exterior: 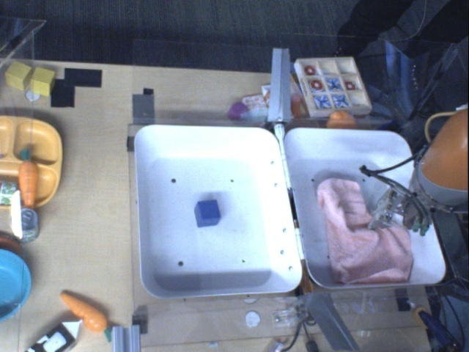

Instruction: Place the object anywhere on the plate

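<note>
fingers [382, 218] low over pink towel [359, 233], spread unclear; arm bent in from right.

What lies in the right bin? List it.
A crumpled pink cloth fills the right bin's lower half. The claw sits at the cloth's right edge. Anything under the cloth is covered and cannot be seen.

Both white bins [212, 141] look like smooth semi-gloss plastic, pink towel [359, 240] is soft nappy cloth, blue cube [208, 212] matt, tabletop [95, 270] pale matt wood-look laminate, yellow divided plate [33, 141] and blue bowl [11, 284] glossy plastic.
</note>
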You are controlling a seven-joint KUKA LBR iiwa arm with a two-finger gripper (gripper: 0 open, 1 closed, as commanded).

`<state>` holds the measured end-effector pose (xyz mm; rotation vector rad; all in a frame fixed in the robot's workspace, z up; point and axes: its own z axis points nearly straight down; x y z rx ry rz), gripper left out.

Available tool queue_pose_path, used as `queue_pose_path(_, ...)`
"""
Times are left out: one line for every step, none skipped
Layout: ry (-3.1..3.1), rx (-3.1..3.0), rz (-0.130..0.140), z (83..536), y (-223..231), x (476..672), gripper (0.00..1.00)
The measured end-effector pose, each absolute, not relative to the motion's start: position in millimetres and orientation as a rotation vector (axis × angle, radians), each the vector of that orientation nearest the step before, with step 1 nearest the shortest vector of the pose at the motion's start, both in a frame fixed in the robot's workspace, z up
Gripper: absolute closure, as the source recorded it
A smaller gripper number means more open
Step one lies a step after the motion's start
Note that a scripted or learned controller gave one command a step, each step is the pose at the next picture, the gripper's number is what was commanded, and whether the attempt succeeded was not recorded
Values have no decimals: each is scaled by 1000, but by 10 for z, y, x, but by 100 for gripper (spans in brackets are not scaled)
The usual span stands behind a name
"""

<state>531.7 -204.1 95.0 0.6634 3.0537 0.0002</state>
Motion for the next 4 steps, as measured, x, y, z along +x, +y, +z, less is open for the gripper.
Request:
queue_pose_path(3039,712,3,937,-2049,5330,100)
queue_pose_path(3072,592,-2,1201,-2051,5386,100)
queue_pose_path(3062,640,0,988,-2050,5462,100)
queue_pose_path(3066,631,2,1241,-2041,5790,100)
